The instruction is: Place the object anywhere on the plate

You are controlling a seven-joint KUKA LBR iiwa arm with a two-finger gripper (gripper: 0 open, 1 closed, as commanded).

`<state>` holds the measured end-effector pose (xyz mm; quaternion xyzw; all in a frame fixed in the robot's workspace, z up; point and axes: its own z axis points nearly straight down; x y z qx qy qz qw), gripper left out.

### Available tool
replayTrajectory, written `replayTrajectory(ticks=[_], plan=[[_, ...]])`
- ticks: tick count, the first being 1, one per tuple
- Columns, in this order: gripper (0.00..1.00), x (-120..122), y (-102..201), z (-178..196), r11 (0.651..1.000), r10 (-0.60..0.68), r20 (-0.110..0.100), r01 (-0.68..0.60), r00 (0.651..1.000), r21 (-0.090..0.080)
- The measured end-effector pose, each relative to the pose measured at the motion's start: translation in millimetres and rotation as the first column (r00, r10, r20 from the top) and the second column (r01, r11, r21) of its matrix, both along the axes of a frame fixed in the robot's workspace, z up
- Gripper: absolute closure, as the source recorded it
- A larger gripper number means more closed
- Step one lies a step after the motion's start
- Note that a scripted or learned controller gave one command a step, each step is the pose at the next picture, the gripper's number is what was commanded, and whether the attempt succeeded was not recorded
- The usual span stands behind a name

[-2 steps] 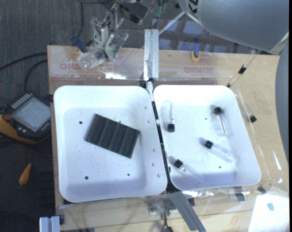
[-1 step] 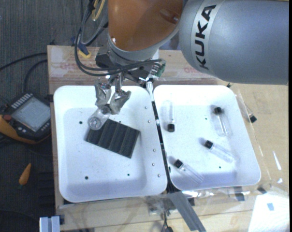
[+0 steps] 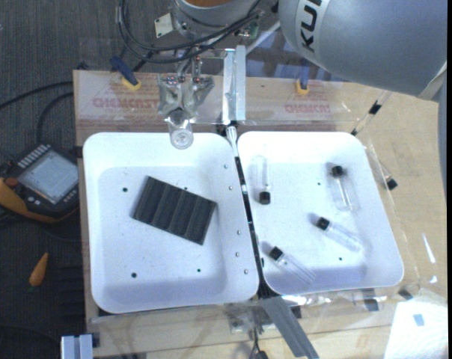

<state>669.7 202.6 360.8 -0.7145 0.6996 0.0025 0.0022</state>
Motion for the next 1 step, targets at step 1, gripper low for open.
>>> replayTrajectory(ticks=[1], plan=[[1.0,-61.4,31.6,-79.2,0.935,0.354,-0.003,-0.354,0.935,-0.001]])
